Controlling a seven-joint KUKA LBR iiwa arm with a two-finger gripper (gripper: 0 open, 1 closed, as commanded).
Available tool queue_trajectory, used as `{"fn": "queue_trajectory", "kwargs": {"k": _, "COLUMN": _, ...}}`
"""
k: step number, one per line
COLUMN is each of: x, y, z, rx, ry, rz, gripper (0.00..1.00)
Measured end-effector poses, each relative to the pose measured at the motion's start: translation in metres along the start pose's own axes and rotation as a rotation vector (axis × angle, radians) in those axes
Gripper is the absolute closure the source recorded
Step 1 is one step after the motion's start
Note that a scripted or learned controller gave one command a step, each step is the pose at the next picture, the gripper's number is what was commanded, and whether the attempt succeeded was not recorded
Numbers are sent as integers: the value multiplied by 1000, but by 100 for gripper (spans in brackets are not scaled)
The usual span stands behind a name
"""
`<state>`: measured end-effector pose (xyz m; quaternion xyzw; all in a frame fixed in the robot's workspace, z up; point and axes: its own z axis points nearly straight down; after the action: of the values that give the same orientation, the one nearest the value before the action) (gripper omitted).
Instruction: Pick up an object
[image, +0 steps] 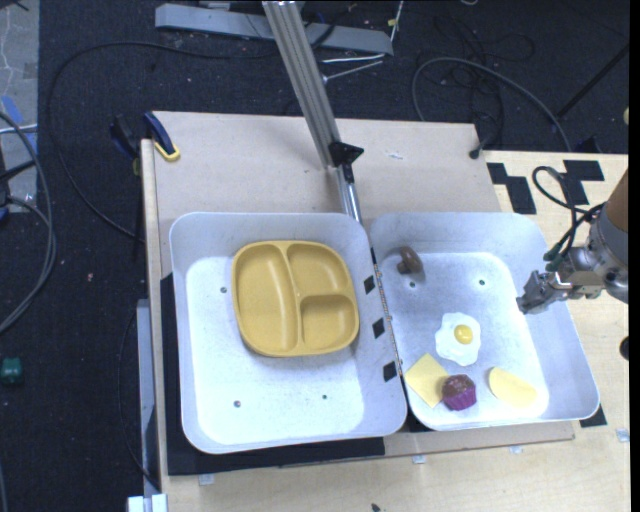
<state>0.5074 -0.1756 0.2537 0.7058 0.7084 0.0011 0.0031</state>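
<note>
here the gripper (533, 296), grip state unclear, hangs right of the fried egg (461, 338).

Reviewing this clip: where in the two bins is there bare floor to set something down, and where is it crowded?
Left bin: bare floor below and left of the yellow divided plate. Right bin: bare middle strip between the brown piece and the fried egg, reaching toward the gripper. Crowded: the near end, where egg, cheese slice, purple piece and yellow wedge cluster.
</note>
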Motion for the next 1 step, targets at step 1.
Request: {"fn": "queue_trajectory", "kwargs": {"k": 1, "x": 48, "y": 13, "z": 13, "rx": 7, "ry": 3, "rz": -3, "gripper": 100}}
